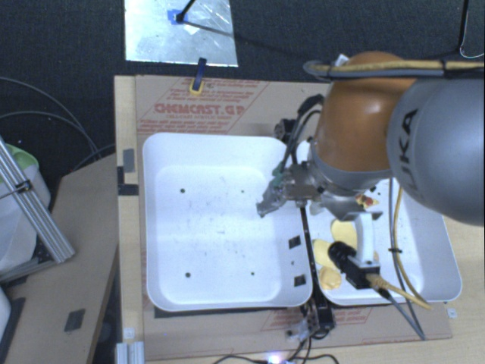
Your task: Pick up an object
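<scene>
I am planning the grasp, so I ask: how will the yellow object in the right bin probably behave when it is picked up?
The yellow object looks smooth and rounded, so it may slip or roll between fingers. It seems small and probably light. The arm partly hides it in the right bin, so whether it is stiff is unclear.

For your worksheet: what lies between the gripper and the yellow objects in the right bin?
In the camera view, the two bins' adjoining rims lie between the gripper and the yellow objects.

Arm (379,135) bent low, gripper (269,202) pointing left.
</scene>
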Available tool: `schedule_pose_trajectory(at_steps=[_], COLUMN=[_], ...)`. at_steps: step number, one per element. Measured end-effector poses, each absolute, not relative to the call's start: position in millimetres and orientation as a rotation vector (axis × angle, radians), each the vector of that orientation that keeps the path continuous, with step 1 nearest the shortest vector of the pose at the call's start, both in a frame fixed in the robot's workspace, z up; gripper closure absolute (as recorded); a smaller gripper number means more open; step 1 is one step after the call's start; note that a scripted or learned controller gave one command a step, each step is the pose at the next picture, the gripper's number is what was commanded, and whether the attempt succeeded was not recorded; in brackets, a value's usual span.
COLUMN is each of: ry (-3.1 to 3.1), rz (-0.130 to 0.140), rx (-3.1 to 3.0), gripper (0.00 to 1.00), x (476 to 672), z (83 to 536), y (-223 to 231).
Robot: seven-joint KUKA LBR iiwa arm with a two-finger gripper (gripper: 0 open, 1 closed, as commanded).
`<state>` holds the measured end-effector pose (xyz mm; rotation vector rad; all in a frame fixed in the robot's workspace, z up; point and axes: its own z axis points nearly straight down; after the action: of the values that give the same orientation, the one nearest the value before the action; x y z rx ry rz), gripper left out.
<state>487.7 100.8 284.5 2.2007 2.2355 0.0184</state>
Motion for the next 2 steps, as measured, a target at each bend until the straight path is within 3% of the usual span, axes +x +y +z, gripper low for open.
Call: schedule_pose_trajectory(at_steps=[1,2], ry=[2.225,2.232], rz=[0.004,-0.020], rx=[2.213,2.227], gripper=[0.00,0.00], x=[551.2,480.7], z=[257,84], y=[107,127])
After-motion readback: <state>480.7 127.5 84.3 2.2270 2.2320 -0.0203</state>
